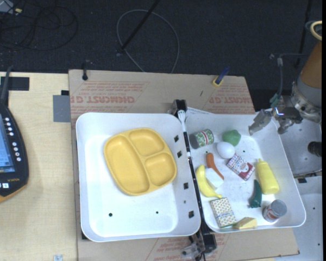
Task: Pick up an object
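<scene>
Gripper hovers over the upper right rim of the right bin; fingers look spread with nothing between them, though the view is small here. Taking the white egg as landmark: green object just above it, small can to its left, carrot and banana below-left, red-white packet below-right, yellow bottle further right. Yellow divided tray lies in the left bin.
</scene>
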{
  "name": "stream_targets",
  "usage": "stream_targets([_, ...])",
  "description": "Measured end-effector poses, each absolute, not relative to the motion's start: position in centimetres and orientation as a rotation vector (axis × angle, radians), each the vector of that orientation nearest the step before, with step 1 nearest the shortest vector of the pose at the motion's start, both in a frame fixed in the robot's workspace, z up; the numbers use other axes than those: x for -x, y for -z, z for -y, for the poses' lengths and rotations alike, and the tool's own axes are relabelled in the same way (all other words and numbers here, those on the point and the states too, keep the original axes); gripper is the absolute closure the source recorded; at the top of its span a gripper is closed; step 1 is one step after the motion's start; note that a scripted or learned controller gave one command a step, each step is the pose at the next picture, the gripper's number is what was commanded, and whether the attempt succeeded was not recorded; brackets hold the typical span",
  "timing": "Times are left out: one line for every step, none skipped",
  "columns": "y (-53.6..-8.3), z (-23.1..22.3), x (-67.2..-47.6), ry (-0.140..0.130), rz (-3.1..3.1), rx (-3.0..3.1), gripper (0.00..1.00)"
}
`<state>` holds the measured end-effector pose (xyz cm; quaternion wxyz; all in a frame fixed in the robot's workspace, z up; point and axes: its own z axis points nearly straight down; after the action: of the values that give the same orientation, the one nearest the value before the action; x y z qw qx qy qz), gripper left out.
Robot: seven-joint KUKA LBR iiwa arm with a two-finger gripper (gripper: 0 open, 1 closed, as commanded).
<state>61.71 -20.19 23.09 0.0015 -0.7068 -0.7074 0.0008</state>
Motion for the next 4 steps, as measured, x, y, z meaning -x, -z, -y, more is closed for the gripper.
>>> stream_targets([-9.3,16.7,-64.1,-0.008,2.216,2.209,0.0])
stream_targets([-8.6,11.8,-64.0,-0.02,2.21,2.213,0.0])
stream_targets([-8.7,8.3,-60.5,-0.006,2.219,2.214,0.0])
stream_targets([-9.7,8.5,-60.6,-0.006,2.214,2.217,1.0])
